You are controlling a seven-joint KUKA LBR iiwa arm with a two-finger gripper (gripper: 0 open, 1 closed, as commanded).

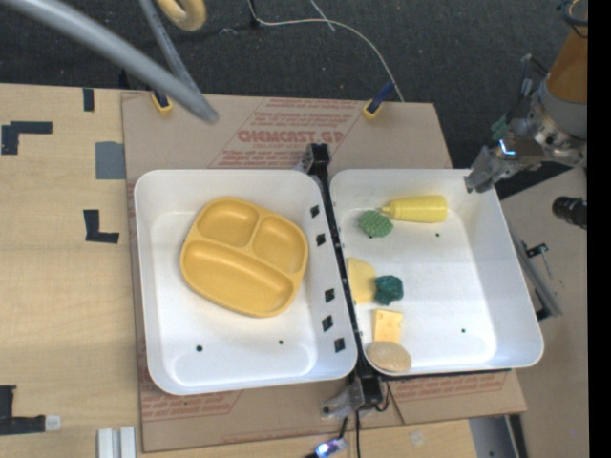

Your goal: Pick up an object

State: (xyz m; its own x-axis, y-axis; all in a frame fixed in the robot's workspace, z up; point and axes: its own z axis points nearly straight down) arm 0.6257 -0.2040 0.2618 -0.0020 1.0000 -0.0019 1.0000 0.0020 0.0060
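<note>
Brown cardboard sheet [286, 136] spread over a pale wooden bench [57, 284], bearing two shallow white bins side by side, joined along a black hinge strip [329, 256].

Gripper [487, 172] poised at the upper right, just outside the far right corner of the right bin [477, 284], above the rim and not inside it. Fingers dark and small against the bench edge; opening cannot be told. Nothing seen between them, nothing touched. Grey arm with its orange band [578, 65] rising behind, off toward the right edge.

Inside the right bin, all crowded to its left half: yellow bottle-shaped toy [416, 209] lying on its side near the far wall, green knobbly piece [375, 223] touching its left end; lower down, pale yellow round slice [357, 280] against the hinge side, dark teal lump [388, 289] just beside it; then a yellow cheese-like square [388, 325], and a tan oval piece [389, 357] at the near wall. Right half of that bin bare white, open for reaching.

Left bin [162, 332] holding a yellow divided plate [245, 256], three compartments, set at a slant, bare floor around it.

Grey hoses [95, 36] crossing the upper left; thin white cable [353, 36] trailing over the dark floor behind.
</note>
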